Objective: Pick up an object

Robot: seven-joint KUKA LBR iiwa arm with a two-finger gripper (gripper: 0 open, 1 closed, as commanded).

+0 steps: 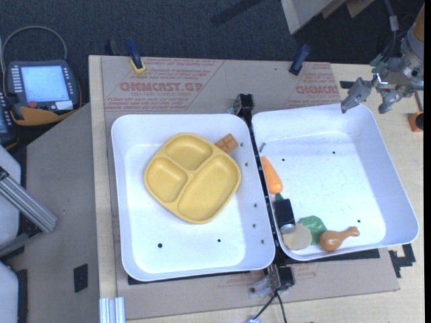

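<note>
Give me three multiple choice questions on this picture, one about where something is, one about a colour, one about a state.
1. Where is the carrot?
A. right bin, by its left wall
B. on the plate
C. outside both bins

2. What colour is the plate?
A. blue
B. yellow
C. red

3. Where is the claw relative to the toys?
A. gripping the drumstick
B. pressing on the carrot
C. near the right bin's far corner, away from them

Key: 1 A, the carrot lies along that wall. 2 B, the plate is yellow. 3 C, the drumstick lies at the near edge, untouched.
</note>
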